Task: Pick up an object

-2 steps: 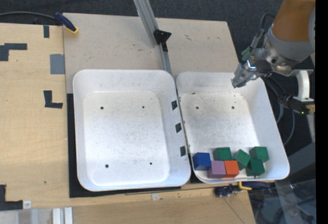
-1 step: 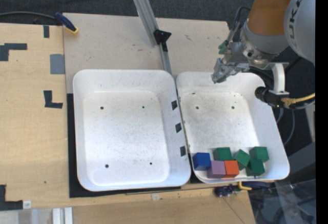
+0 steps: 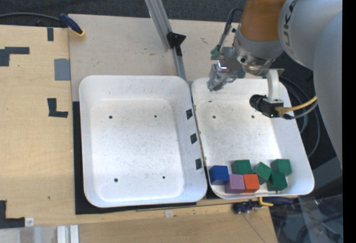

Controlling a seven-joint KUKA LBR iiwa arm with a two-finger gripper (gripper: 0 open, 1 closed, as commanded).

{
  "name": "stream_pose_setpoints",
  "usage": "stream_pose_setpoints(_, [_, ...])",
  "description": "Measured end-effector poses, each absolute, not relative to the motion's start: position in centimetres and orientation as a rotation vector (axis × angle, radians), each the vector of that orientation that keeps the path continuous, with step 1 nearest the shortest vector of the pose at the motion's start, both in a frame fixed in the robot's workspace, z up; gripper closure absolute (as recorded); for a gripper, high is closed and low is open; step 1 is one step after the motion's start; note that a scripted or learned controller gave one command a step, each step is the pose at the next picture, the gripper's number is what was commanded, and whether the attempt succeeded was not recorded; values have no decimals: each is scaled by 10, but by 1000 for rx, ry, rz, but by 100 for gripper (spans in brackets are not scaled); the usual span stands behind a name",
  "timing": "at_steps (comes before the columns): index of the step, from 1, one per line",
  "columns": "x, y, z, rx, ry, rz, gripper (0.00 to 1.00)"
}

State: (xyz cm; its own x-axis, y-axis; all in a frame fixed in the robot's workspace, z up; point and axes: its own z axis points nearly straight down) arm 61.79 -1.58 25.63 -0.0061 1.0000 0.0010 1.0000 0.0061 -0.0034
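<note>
Up high — hand point(image 3: 216, 84) over bin point(image 3: 289, 142) rim

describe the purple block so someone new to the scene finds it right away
Look at the right white bin, at the cluster of blocks along its near edge. The purple block sits in the front row, between the blue block and the orange block. It is the only purple one.

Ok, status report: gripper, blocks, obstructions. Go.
Gripper over right bin's far edge, nothing seen between fingers. Blocks clustered at near end of right bin, untouched. Nothing lies between gripper and blocks.
</note>
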Motion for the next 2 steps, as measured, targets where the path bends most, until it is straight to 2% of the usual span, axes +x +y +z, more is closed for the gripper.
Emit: stream_pose_setpoints(2, [648,72,226,-2214,-2226,2,100])
